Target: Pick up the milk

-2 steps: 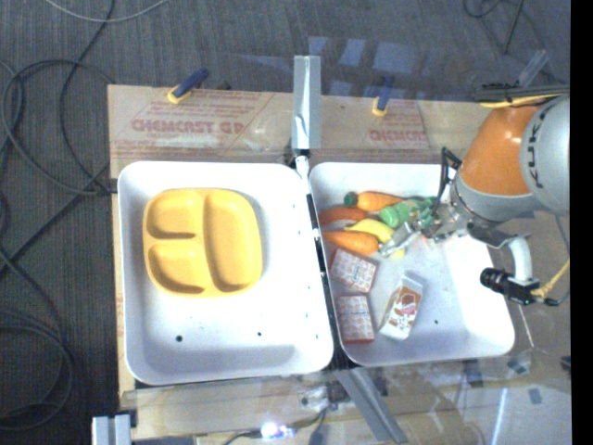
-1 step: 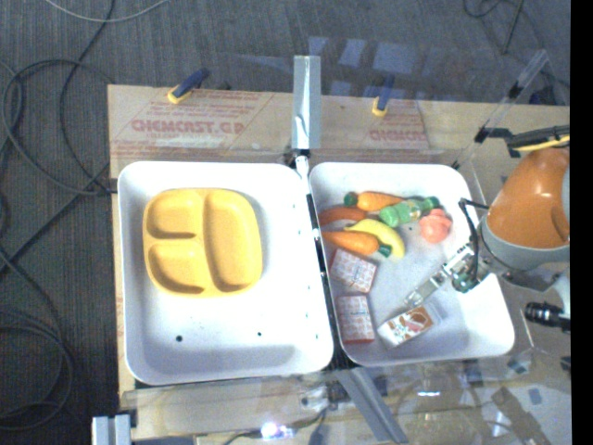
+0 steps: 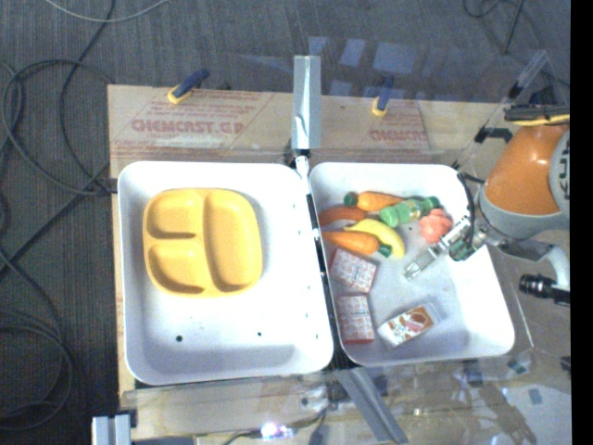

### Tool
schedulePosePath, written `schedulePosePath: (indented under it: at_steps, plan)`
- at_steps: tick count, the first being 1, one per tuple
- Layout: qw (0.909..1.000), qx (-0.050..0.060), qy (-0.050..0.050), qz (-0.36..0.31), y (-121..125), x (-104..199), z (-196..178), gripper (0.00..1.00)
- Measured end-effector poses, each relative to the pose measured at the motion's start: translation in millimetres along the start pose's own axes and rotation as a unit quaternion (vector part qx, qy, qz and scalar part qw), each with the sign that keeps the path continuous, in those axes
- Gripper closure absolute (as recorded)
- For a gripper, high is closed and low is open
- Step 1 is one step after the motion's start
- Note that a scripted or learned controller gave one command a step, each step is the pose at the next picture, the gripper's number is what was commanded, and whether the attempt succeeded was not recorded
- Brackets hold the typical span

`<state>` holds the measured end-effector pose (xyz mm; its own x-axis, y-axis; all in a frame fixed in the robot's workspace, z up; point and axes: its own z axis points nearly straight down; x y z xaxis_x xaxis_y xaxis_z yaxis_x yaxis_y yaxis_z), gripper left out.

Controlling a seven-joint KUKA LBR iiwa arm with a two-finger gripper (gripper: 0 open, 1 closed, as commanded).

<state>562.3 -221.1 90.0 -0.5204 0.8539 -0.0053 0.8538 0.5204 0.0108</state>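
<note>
The milk (image 3: pixel 408 324) is a small white carton with a red-brown label, lying on its side near the front of the right bin (image 3: pixel 482 313). My gripper (image 3: pixel 419 264) hangs over the middle of that bin, reaching in from the right. It is above and slightly right of the milk, with a clear gap between them. Nothing shows in its grasp.
Two carrots (image 3: pixel 357 242), a banana (image 3: pixel 387 236), a green bottle (image 3: pixel 408 212) and a pink fruit (image 3: pixel 435 224) crowd the right bin's back. Two red-patterned boxes (image 3: pixel 353 271) lie by its left wall. The left bin (image 3: pixel 222 341) holds a yellow divided tray (image 3: pixel 204 241).
</note>
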Motion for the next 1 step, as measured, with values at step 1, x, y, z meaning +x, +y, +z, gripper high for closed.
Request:
schedulePosePath:
  at_steps: [1]
  plan:
    - [0.9994,0.004,0.003,-0.035,16.0,-9.8,-124.6,0.0]
